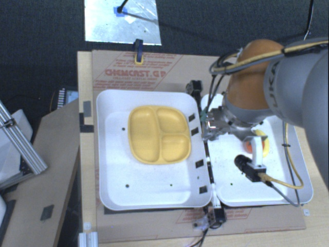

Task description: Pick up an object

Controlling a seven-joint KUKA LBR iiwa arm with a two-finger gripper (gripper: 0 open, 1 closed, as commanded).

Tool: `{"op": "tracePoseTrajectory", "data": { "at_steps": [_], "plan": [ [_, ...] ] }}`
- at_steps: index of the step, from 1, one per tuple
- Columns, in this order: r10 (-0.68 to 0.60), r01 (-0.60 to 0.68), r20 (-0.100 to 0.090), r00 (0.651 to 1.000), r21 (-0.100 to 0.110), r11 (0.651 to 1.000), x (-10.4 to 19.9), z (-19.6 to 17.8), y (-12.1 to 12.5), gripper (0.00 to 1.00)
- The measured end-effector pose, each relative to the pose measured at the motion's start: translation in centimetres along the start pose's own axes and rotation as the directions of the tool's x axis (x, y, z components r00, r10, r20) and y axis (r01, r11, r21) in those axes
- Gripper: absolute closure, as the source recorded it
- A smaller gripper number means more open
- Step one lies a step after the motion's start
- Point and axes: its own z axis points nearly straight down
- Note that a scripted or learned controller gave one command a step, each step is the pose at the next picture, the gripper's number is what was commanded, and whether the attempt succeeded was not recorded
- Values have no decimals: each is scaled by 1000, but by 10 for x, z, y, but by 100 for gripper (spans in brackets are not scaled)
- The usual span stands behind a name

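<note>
A yellow divided plate (158,134) lies in the middle of the left bin (115,189). In the right bin (231,189), a small orange object (248,146) and a yellow object (263,141) lie together, partly hidden by the robot's wrist. My gripper (209,123) hangs low at the left edge of the right bin, beside the divider between the bins, under the grey and orange wrist. It is left of the orange and yellow objects, and nothing shows in it.
Both bins rest on a cardboard sheet (139,68). A metal plate (122,13) lies behind it on the dark cloth. Black clips (198,163) line the seam between the bins. Aluminium framing (18,143) stands at the far left.
</note>
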Motion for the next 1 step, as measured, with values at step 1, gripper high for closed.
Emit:
{"op": "tracePoseTrajectory", "data": {
  "at_steps": [1],
  "plan": [
    [-1,1,0,1000,-1,1000,46,-3,-6,100]
  ]
}}
